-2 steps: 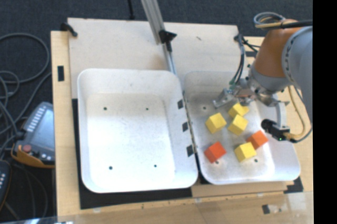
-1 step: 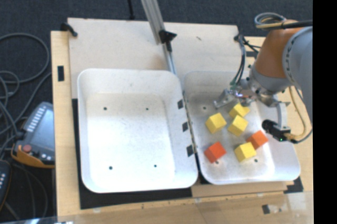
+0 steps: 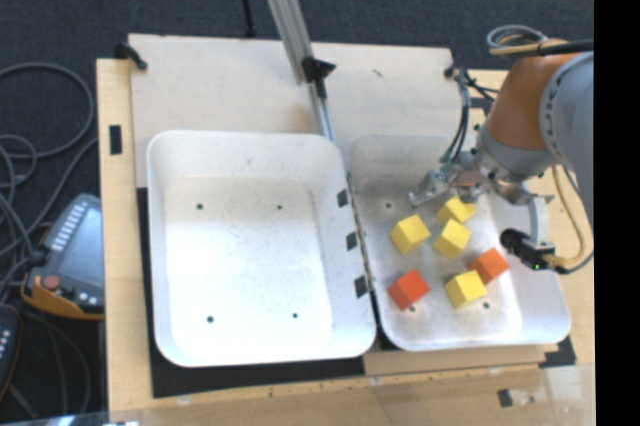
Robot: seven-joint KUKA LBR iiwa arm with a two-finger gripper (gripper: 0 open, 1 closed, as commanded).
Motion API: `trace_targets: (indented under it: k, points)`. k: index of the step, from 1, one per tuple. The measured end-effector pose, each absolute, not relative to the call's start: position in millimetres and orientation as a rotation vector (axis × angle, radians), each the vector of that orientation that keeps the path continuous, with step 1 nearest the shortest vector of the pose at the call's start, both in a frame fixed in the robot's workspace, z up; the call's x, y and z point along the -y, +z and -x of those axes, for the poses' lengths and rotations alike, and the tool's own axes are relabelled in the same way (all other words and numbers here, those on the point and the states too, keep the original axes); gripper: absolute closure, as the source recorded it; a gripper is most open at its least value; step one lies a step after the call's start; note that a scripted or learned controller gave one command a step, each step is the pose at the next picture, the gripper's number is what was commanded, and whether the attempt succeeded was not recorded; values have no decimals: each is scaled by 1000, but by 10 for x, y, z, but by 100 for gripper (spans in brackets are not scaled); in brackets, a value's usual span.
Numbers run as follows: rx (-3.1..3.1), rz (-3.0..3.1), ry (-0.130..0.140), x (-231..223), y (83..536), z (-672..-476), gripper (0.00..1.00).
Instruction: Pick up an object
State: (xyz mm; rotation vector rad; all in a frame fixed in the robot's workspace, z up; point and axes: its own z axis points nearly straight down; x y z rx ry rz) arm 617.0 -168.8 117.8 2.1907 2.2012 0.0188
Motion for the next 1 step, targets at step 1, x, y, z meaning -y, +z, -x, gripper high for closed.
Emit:
trace_targets:
  k: [1]
  points:
    - [-2211, -2216, 4, 2138, 1832, -6007, 0]
